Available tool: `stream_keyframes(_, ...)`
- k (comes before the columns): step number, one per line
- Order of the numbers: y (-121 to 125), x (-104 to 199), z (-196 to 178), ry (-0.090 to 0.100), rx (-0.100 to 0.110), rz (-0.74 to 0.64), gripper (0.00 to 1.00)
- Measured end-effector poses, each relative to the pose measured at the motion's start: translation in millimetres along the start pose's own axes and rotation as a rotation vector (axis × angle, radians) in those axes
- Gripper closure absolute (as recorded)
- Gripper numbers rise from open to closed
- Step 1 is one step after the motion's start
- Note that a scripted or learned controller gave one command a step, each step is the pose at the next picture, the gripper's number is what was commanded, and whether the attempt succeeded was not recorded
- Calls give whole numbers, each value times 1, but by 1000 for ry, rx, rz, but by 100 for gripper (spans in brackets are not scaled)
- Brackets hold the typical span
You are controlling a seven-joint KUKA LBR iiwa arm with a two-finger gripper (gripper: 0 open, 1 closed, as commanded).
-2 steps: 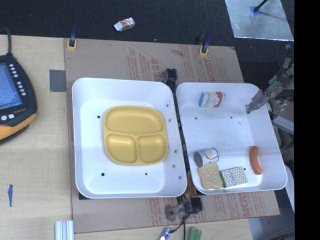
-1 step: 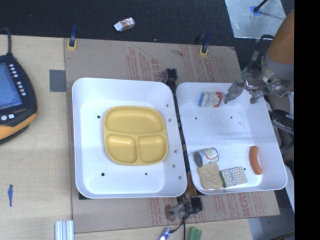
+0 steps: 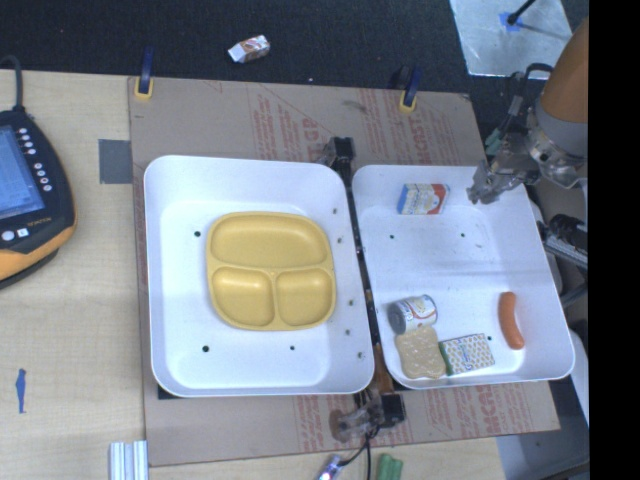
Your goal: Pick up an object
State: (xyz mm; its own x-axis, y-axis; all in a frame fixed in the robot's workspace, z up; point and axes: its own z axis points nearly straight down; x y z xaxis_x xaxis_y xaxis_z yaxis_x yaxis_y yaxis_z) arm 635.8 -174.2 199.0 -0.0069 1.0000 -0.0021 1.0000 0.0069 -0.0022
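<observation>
A: Camera view, and we see the end effector (image 3: 487, 190) hanging over the top right corner of the right bin (image 3: 470, 258). Whether it is clenched or released, we cannot tell from here; nothing shows in it.

B: Nearest target is the box (image 3: 422, 199), lying in the bin's upper part, just beside the end effector but apart from it. We'd judge that's why the arm sits at that corner: lined up for the box.

A: Let's count. Two bins side by side on the table (image 3: 90, 328). The left bin (image 3: 180, 268) carries one yellow tray (image 3: 271, 269), three compartments, flat in the middle.

B: Right bin, we make it five things: the box up top, then along the bottom edge a can (image 3: 412, 313) on its side, a cracker (image 3: 419, 352) touching it, a patterned packet (image 3: 467, 353) just beside that, and a sausage (image 3: 511, 320) near the right wall.

A: That bottom cluster is tight, so we reckon the lone box is the easier pick.

B: One wrapper (image 3: 249, 49) lies on the dark floor beyond, one pendant (image 3: 28, 198) far left.
</observation>
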Motion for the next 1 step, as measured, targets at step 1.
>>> stream_keyframes(1, -20, 70, -38, 3, 1, 3, 100)
